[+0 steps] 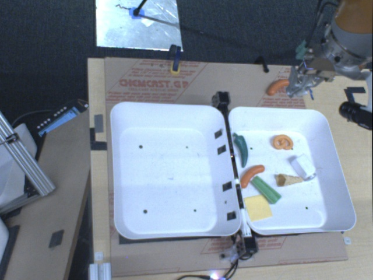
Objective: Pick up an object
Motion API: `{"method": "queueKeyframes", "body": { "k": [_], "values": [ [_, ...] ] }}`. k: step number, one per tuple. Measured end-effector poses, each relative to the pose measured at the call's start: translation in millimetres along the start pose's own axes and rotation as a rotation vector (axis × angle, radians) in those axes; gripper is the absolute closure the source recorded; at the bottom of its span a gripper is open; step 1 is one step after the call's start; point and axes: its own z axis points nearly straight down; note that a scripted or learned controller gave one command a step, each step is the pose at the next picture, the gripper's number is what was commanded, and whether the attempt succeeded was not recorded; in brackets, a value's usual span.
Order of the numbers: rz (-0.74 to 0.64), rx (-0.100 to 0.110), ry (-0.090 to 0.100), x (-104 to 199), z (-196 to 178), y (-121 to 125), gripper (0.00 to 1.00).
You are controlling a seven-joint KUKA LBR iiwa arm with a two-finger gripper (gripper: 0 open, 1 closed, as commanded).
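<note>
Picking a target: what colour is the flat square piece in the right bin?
Yellow, clearest in the camera view.

An orange sausage-shaped toy [277, 87] is hanging tilted at the gripper's [296, 88] fingertips in the upper right of the frame, beyond the right bin's [335, 150] far rim.

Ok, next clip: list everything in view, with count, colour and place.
Bins: 2, white, side by side on bench.
Chilli-shaped item: 1, dark green, right bin, by the divider.
Sausage: 1, orange, right bin.
Green block: 1, right bin.
Yellow square: 1, right bin, near corner.
Orange coil: 1, right bin.
White piece: 1, right bin.
Cone: 1, tan, right bin.
Orange item: 1, outside bins, at the gripper.
Gripper: 1, grey, beyond right bin.
</note>
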Motion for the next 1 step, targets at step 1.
{"method": "queueKeyframes", "body": {
  "k": [1],
  "values": [
    [0.002,0.015,0.000,7.0,-8.0,70.5,1.00]
  ]
}}
